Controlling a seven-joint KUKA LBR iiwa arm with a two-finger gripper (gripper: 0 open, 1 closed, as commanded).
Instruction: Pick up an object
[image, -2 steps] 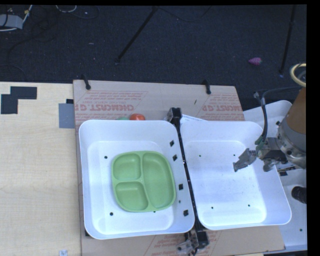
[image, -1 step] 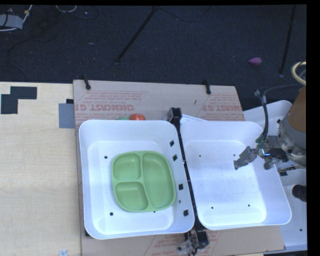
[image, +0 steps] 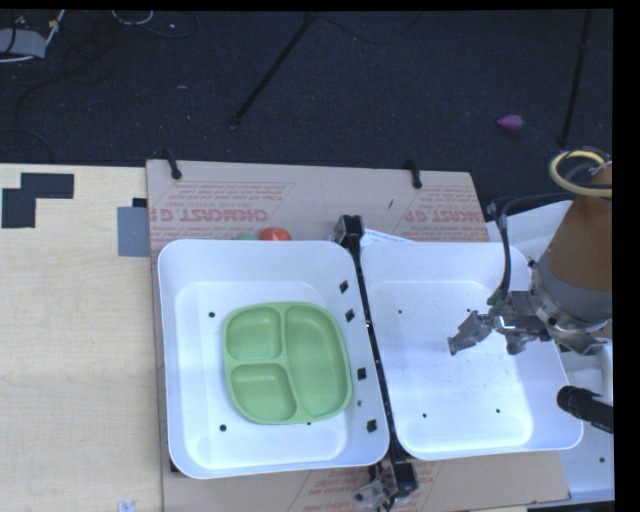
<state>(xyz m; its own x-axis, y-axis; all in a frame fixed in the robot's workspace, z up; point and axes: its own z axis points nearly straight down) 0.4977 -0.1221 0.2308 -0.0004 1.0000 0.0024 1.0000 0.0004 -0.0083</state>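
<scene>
A light green divided plate (image: 287, 362) with three compartments lies flat in the middle of the left white bin (image: 190, 300). My gripper (image: 489, 338) hangs over the right white bin (image: 440, 420), toward its right side, well apart from the plate. Its fingers (image: 466, 337) stand open with nothing between them. The grey arm with its orange band (image: 585, 245) comes in from the right edge.
A small red object (image: 274, 235) sits just behind the left bin's far rim on the cardboard sheet (image: 300, 200). A black divider clip strip (image: 365, 340) runs between the two bins. Pale wooden bench surface (image: 70, 350) lies to the left.
</scene>
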